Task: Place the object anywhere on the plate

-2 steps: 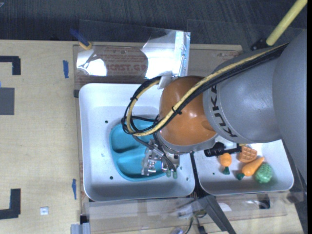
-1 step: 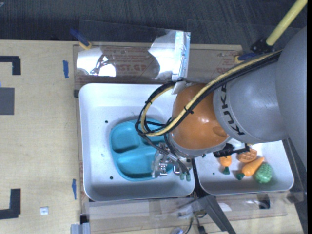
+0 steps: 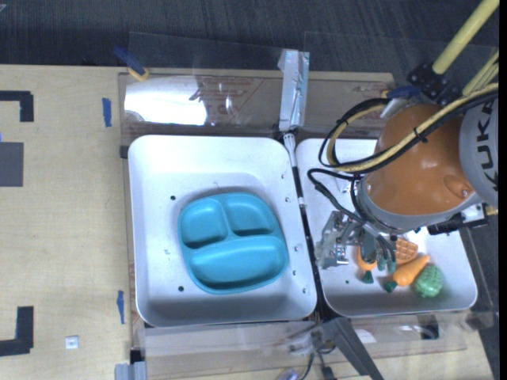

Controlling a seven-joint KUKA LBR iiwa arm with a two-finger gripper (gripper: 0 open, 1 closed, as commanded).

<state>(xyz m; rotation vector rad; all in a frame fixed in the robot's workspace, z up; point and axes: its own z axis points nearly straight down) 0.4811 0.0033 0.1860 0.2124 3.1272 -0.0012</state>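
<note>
A blue plate (image 3: 231,241) with three compartments lies in the left bin (image 3: 158,180). In the right bin (image 3: 459,291) lie small toy foods: an orange carrot-like piece (image 3: 409,271), a green leafy piece (image 3: 428,281) and a waffle-patterned orange piece (image 3: 405,248). My gripper (image 3: 348,240) hangs low over the right bin under the orange wrist band (image 3: 416,165), just left of the toys. Its metal parts blur together against the bin floor.
A clear plastic wall (image 3: 198,101) stands behind the left bin, with a metal post (image 3: 293,85) between the bins. Yellow and black cables (image 3: 372,133) loop off the wrist over the right bin. Wooden bench top (image 3: 55,212) extends to the left.
</note>
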